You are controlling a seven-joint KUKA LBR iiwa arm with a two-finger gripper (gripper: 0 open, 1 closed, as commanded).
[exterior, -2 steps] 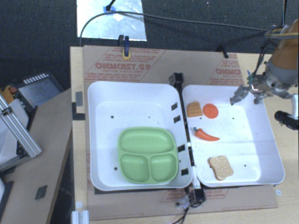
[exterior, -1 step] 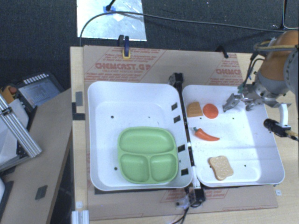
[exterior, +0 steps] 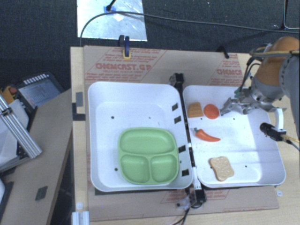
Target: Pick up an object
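Camera view showed you the approach step, with no object lifted as yet. Nearest in the right bin (exterior: 274, 170) lay a slice of toast (exterior: 221, 168), flat and well apart from everything else. Beyond it the orange pepper (exterior: 206, 135) lay close to the divider (exterior: 185, 125), and farther still a red tomato (exterior: 211, 111) touched a tan cracker (exterior: 195, 109). The gripper (exterior: 228, 108) hung just right of the tomato, its fingers spread and closed on nothing. Your next move would likely have called for a short shift left and down over the tomato; the cracker pressed against it could have crowded one finger. In the left bin (exterior: 101, 125) the green divided plate (exterior: 148, 155) sat clear of the job.
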